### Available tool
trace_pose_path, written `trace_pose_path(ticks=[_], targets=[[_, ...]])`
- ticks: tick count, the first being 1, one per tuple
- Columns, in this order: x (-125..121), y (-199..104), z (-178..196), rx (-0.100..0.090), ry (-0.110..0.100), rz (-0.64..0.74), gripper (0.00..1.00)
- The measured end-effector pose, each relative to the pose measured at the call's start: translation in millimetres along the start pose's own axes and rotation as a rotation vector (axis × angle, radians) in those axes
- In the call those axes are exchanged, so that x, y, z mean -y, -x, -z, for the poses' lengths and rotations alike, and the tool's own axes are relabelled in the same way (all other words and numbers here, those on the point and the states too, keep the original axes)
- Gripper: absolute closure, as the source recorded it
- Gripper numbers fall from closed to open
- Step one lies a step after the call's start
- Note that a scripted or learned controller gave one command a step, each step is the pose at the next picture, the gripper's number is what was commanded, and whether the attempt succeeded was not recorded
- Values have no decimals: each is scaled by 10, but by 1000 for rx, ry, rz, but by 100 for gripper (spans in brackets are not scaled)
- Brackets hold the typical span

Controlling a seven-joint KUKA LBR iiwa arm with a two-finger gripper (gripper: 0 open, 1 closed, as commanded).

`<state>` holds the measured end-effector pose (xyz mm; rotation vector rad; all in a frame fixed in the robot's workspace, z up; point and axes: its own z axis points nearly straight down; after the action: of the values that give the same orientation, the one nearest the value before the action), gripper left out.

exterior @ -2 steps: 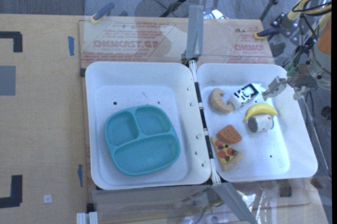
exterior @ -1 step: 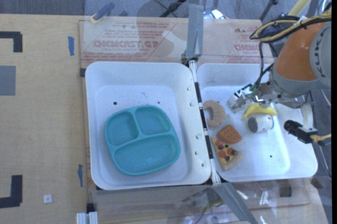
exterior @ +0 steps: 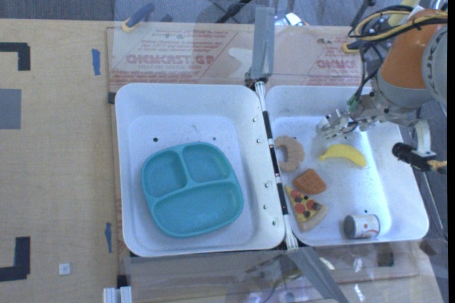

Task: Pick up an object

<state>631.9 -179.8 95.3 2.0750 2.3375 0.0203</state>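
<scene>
The wooden bench (exterior: 57,152) carries two shallow white plastic bins side by side. The left bin (exterior: 135,109) holds a teal plastic plate with three compartments (exterior: 192,188), lying flat near the bin's middle. The right bin (exterior: 405,223) holds the smaller pieces: a yellow toy banana (exterior: 343,153) near its centre, a tan ring-shaped toy like a doughnut (exterior: 289,152) close to the divider between the bins, an orange wedge-shaped toy (exterior: 310,182) just below the ring, a toy pizza slice with dark dots (exterior: 306,211) touching or nearly touching that wedge, and a small grey-and-white cylinder like a can (exterior: 361,225) lying on its side near the front wall.

The grey arm with the orange band (exterior: 409,67) reaches in from the right, and its pincer (exterior: 335,125) hovers low over the upper part of the right bin, just above and to the left of the banana. Nothing sits between its fingers; how wide they stand I cannot tell.

This looks like the approach step, with no grasp made. Judging by position, the banana is the likeliest target: the next move calls for shifting toward it, lining up across its narrow width, descending and closing.
</scene>
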Motion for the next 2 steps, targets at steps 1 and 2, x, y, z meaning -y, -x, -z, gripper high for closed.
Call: trace_pose_path(ticks=[1, 2], targets=[[-333, 68, 43, -18, -36, 17, 0], [-327, 66, 141, -15, -43, 20, 100]])
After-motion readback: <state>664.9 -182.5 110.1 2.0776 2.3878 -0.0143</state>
